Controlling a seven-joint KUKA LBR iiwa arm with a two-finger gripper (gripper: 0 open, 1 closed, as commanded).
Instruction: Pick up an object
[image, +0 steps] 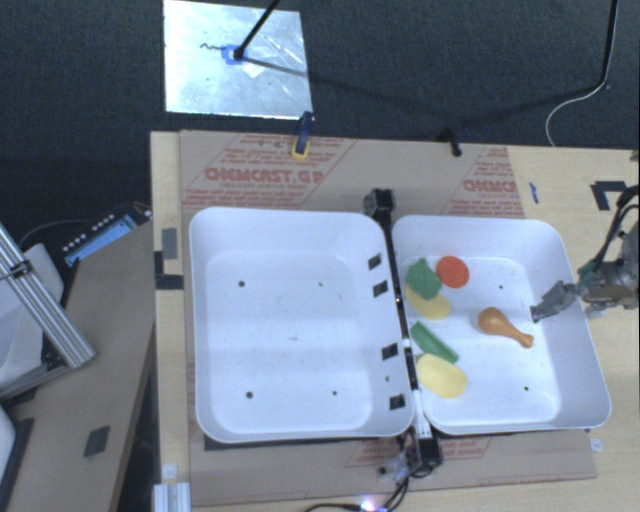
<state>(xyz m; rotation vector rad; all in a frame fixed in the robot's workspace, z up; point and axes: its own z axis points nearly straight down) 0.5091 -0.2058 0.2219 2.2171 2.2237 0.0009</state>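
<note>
Camera view shows the gripper (552, 300) low over the right bin's (575, 400) right rim, nothing visibly in its grasp; whether its tips are spread or closed I cannot tell. Just to its left lies the orange drumstick-shaped toy (503, 326), long axis running left-up to right-down, thin end nearest the claw. Farther left sit green pieces (423, 279), yellow pieces (441, 376) and a red disc (452, 271).

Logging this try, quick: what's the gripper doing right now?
Gripper: over the right bin's right edge, nothing held; open or shut cannot be told.
</note>
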